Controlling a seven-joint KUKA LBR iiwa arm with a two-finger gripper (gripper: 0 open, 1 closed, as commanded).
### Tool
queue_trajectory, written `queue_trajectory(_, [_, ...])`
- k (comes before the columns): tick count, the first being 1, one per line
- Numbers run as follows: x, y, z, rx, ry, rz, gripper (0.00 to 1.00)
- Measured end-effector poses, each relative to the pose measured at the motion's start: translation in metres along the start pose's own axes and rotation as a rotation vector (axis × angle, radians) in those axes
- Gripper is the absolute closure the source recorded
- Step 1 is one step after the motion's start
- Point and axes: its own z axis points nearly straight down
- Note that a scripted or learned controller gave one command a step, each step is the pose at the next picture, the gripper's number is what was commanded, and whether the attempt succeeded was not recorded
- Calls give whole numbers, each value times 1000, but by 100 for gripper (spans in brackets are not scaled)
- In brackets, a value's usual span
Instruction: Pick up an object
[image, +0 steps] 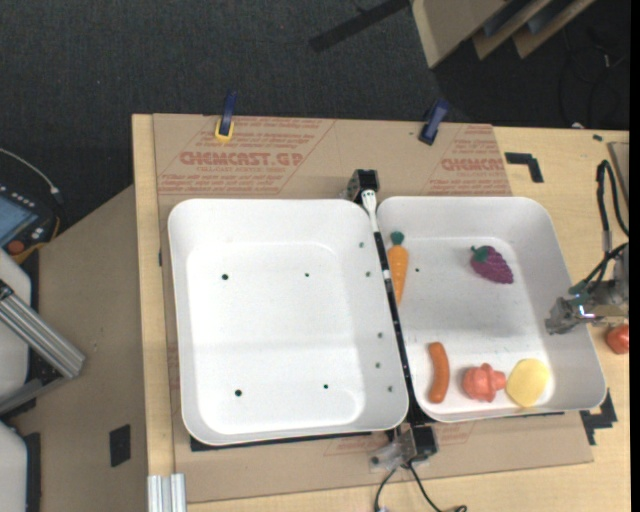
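The right white bin (520, 215) holds several toy foods. An orange carrot (398, 268) lies along its left wall, and a purple bunch of grapes (492, 263) sits at the back right. Along the front lie an orange-red sausage (438, 371), a red lumpy piece (483, 382) and a yellow lemon (528, 381). My gripper (568, 314) reaches in over the bin's right rim, low and small in the camera view. It is apart from all the foods, with the lemon nearest, to its front left. Nothing shows in its grasp.
The left white bin (270, 320) stands beside the right one, their walls meeting along a black clip strip (388, 300). Cables (608, 220) hang at the far right. A small orange-red part (617, 339) shows just outside the right bin's rim. Brown cardboard (300, 150) lies under both bins.
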Motion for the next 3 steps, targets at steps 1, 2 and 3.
queue_trajectory(1, [-1, 1, -10, -3, -2, 0, 100])
queue_trajectory(2, [-1, 1, -20, -5, -4, 1, 100])
queue_trajectory(3, [-2, 2, -30, -7, -7, 0, 100])
